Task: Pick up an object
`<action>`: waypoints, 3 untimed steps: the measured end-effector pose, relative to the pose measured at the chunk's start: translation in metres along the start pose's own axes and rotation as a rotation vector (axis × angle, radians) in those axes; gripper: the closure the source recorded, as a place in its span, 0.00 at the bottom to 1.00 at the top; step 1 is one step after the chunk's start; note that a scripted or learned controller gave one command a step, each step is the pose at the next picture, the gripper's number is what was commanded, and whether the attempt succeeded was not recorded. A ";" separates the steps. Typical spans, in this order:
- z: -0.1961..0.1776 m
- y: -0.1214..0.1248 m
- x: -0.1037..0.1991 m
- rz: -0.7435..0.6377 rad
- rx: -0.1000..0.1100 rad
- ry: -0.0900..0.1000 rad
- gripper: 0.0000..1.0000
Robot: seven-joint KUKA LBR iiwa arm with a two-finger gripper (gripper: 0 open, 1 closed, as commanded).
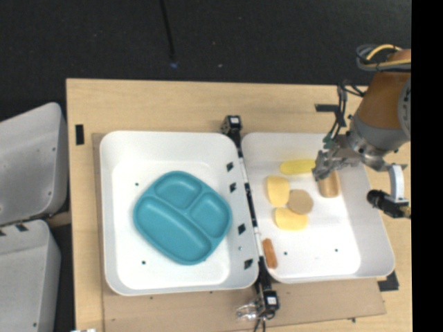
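Pale wooden bench (173,106) bears two smooth white bins; the left bin (114,254) carries a glossy teal compartment tray (181,216). Right bin (360,254), near to far: orange sausage-shaped piece (269,253), long axis near-to-far; yellow lumps; tan disc (300,201); tan cylinder (328,184). Gripper (324,166) touches that cylinder's far end; finger state cannot be told.

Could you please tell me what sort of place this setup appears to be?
Probably a robotics lab workbench for pick-up trials: two shallow white plastic bins sit side by side on a pale wooden bench, and the grey arm's pincer reaches among small yellow and tan toy food pieces.
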State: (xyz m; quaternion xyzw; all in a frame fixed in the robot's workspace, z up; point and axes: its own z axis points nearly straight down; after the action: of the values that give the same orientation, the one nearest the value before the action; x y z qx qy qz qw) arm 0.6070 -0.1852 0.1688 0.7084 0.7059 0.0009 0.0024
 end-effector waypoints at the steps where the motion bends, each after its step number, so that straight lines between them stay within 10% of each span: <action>1: -0.046 0.002 -0.007 0.000 -0.002 -0.001 1.00; 3: -0.075 0.011 0.049 -0.010 0.002 0.002 1.00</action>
State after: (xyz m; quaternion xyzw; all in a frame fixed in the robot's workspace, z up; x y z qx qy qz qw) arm 0.6175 -0.1358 0.2436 0.7049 0.7093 0.0009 0.0012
